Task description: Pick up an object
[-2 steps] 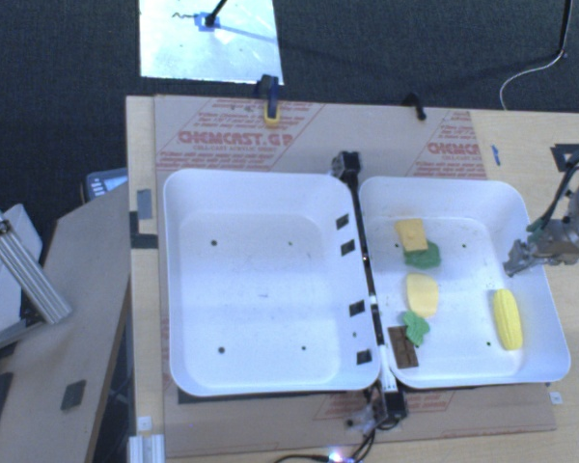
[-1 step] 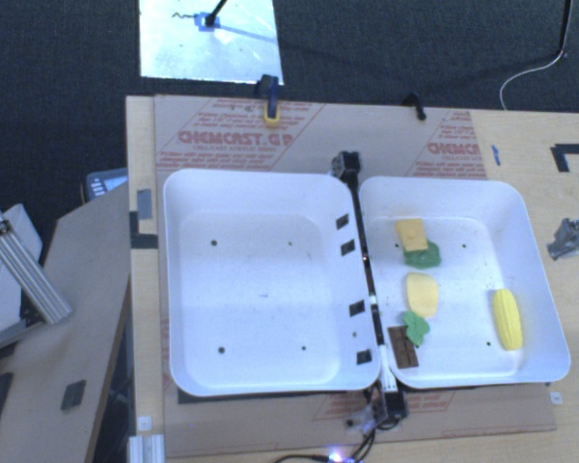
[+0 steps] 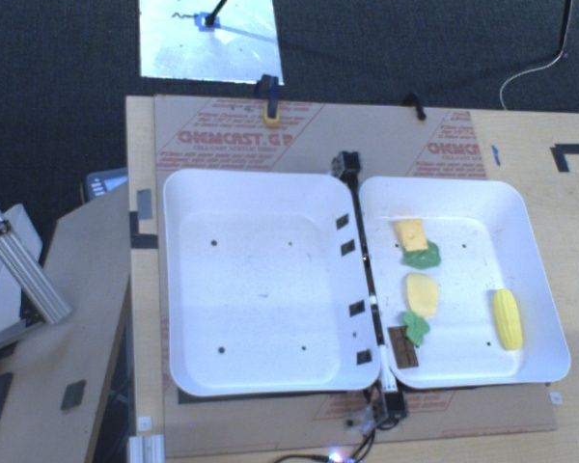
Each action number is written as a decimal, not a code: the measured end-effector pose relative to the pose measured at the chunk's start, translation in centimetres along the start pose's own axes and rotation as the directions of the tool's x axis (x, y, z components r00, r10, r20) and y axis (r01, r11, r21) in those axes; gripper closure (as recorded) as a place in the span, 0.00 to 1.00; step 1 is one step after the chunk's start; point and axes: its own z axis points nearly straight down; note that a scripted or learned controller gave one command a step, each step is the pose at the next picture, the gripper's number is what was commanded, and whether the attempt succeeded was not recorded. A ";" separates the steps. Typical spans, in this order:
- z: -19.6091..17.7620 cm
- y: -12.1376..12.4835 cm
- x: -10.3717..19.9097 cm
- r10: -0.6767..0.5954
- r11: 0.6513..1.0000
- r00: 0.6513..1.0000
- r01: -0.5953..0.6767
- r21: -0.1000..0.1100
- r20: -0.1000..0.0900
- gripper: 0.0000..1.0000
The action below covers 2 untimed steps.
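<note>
Right bin [image 3: 521, 210], by the table's right edge: corn [image 3: 507, 318] lying apart near its right wall, cheese [image 3: 410, 233], chip [image 3: 423, 295], two green bits and a brown piece crowded along the left wall, where a grab likely jams or takes two; gripper state unknowable.

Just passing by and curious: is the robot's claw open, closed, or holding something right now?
Gripper: cannot be told; the yellow ridged corn-cob toy lies loose in the right shallow white plastic bin.
</note>
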 end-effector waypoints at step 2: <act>5.1 7.3 16.1 0.001 1.000 1.000 -0.001 0.012 -0.005 1.00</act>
